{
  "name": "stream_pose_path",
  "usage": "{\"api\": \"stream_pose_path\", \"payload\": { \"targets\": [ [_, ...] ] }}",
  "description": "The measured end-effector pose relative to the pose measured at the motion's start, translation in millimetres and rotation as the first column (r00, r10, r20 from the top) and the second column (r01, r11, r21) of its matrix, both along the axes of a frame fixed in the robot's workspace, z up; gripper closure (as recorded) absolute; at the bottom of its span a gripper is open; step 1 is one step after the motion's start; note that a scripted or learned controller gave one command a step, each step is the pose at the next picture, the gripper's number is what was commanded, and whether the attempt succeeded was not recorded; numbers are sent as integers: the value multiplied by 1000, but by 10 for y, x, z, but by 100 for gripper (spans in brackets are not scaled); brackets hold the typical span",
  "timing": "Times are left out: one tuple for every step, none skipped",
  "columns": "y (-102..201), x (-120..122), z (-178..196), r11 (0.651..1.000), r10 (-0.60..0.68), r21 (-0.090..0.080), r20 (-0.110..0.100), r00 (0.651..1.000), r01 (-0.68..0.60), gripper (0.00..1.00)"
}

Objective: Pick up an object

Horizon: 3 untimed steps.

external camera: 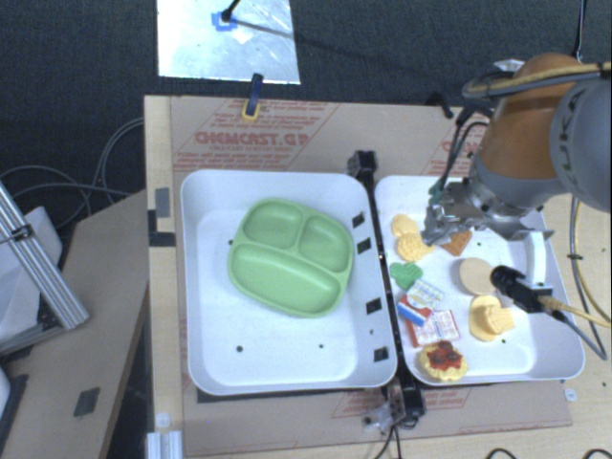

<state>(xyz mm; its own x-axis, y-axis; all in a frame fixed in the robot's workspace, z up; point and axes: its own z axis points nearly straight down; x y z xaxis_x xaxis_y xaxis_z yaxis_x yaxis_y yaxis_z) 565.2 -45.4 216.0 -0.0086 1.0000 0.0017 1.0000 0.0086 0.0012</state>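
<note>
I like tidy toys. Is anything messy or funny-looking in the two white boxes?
Slightly. The green divided plate lies tilted, alone in the left bin. The toy food, like the waffle and little pizza, lies jumbled in the right bin. Nothing looks spilled or broken.

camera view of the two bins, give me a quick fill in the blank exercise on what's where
1. The green divided plate lies in the ____ bin of this view.
2. The plate is split into ____ compartments.
3. The end effector hangs over the ____ bin, near the yellow waffle toy.
4. The toy pizza slice lies near that bin's ____ edge.

Missing words: left; three; right; front
</note>
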Motion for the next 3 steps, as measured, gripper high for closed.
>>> {"api": "stream_pose_path", "payload": {
  "targets": [
    [437, -69, -17, 1000, -1, -1, -1, 1000, 1, 100],
    [354, -51, 0, 1000, -7, -2, 0, 1000, 7, 100],
    [402, -91, -5, 1000, -5, -1, -1, 1000, 5, 100]
  ]
}}
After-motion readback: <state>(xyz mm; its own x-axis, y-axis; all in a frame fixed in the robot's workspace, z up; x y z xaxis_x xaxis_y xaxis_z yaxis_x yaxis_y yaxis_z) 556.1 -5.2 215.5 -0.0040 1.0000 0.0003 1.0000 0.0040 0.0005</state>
